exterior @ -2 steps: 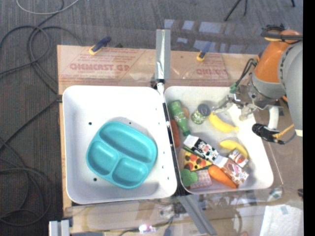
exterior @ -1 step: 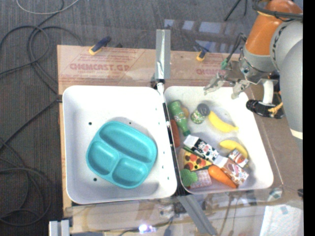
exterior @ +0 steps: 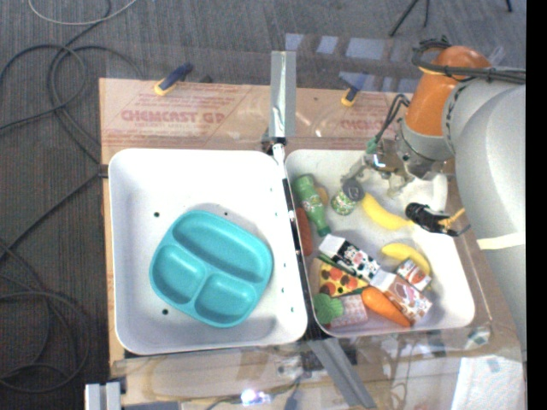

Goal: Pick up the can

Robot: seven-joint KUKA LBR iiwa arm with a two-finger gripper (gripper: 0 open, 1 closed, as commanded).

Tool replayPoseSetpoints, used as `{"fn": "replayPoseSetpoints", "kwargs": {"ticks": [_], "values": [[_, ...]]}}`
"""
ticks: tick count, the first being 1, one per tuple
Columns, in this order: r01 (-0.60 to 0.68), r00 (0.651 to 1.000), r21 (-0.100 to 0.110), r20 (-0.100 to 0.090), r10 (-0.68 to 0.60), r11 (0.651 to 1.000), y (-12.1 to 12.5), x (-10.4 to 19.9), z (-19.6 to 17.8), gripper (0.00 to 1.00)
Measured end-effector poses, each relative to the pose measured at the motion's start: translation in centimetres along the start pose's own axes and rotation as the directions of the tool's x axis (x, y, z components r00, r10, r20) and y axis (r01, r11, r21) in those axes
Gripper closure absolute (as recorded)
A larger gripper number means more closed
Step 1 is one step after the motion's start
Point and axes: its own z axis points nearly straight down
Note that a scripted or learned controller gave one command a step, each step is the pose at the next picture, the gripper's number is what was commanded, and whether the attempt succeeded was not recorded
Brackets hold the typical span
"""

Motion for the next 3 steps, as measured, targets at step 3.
{"fn": "replayPoseSetpoints", "kwargs": {"ticks": [3], "values": [[-0.338, 0.941, 0.023, 0.001, 0.338, 0.941, -0.9, 3.7, -1.0, 0.00]]}}
